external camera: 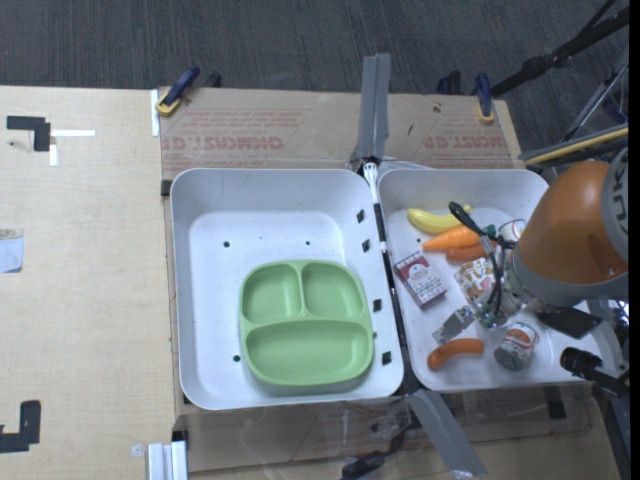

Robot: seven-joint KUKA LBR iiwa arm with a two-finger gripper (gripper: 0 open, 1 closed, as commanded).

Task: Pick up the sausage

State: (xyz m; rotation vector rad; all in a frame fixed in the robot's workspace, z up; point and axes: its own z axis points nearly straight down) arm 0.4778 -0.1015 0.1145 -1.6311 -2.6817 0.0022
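Two white bins sit side by side on the bench. The left bin (200,298) holds a green divided plate (306,323), lying flat toward its near side. The right bin (405,363) holds the clutter. The sausage (455,352) lies on the floor of the right bin, near its front edge, roughly horizontal, apart from the bin wall. Just right of it is a small can (516,346) on its side. Further back: a banana (434,219), a carrot (452,239) just in front of it, and a small red carton (420,277) left of centre. The arm (575,233) enters from the right, orange band over the right bin. The gripper (470,318) is low in the bin, just beyond and right of the sausage; its state cannot be told from this view. Nothing seen clamped.
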